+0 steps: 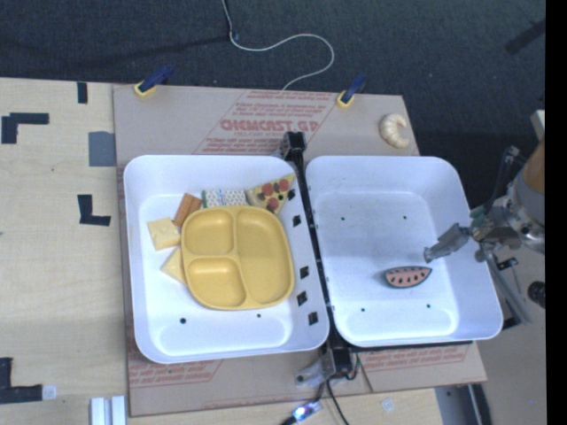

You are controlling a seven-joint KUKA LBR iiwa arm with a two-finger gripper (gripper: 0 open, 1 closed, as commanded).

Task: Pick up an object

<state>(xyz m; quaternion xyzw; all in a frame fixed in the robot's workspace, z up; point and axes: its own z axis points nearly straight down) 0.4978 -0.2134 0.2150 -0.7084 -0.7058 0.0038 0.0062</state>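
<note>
Watermelon slice [407,277] lies flat in the right bin [372,193], just left of the hand [443,246] — can't tell if it's open. Thin toy, so the hand could easily skid off it.

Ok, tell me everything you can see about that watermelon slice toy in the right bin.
The watermelon slice is a small flat wedge, likely plastic, with a pinkish-red face, dark seed dots and a darker rind along its curved lower edge. It lies flat on the floor of the right bin, toward the near right part, its long side running roughly left to right. Nothing touches it but the bin floor. The gripper is just above and to its right, apart from it.
</note>
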